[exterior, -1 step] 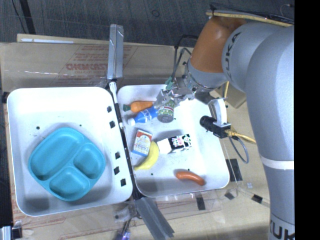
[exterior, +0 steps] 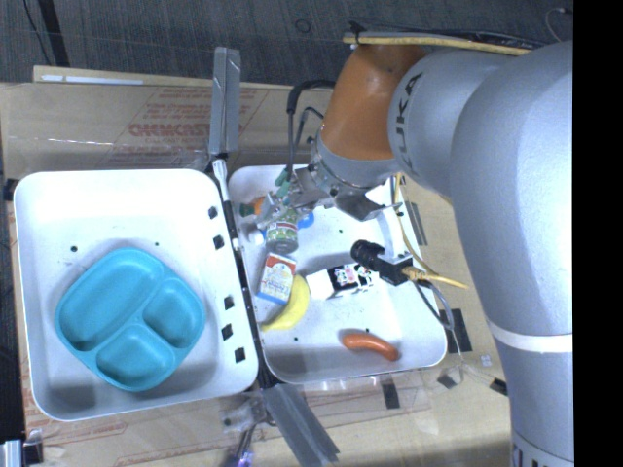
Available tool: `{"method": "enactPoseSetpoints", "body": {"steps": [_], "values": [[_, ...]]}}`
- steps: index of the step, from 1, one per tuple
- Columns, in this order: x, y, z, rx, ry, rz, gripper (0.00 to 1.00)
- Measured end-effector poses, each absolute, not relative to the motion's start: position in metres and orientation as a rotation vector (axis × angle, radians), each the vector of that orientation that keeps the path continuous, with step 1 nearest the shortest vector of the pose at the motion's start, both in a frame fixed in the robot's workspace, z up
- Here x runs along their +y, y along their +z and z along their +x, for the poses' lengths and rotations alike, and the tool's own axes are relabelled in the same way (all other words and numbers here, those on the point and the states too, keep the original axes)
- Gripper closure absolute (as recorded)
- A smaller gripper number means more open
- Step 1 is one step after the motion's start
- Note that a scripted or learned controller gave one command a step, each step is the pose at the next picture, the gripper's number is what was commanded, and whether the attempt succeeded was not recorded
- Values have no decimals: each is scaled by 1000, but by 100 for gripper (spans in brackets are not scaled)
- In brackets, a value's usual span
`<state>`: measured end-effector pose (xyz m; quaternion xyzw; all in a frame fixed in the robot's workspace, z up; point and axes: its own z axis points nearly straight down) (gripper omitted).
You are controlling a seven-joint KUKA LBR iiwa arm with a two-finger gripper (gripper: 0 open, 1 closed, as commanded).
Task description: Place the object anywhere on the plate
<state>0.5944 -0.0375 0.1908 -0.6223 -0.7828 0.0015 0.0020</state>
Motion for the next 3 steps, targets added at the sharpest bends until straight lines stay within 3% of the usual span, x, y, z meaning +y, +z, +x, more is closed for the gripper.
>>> {"method": "enactPoseSetpoints", "body": {"steps": [1, 2, 3], "values": [[54, 230, 559, -2585, 3, -1781, 100], [127, 225, 510, -2863, 5, -1285, 100], [100, 153, 539, -2953, 5, -1059, 100]]}}
